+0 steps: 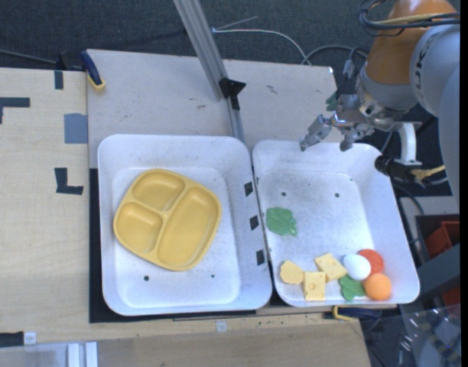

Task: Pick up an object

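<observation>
My gripper (326, 138) hangs over the far rim of the right bin (387, 197), its two fingers spread apart with nothing between them. Well below it, a green leafy piece (281, 221) lies alone near the bin's left side. In the near right corner of that bin sit several small toys: yellow cheese-like pieces (313, 276), a white egg (357, 266), a red ball (371, 260), an orange ball (378, 287) and a small green piece (351, 287).
The left bin (119, 167) holds a yellow divided plate (167, 218). A slanted metal pole (203, 37) ends at a black bracket beyond the bins. Cables loop behind the arm at the upper right.
</observation>
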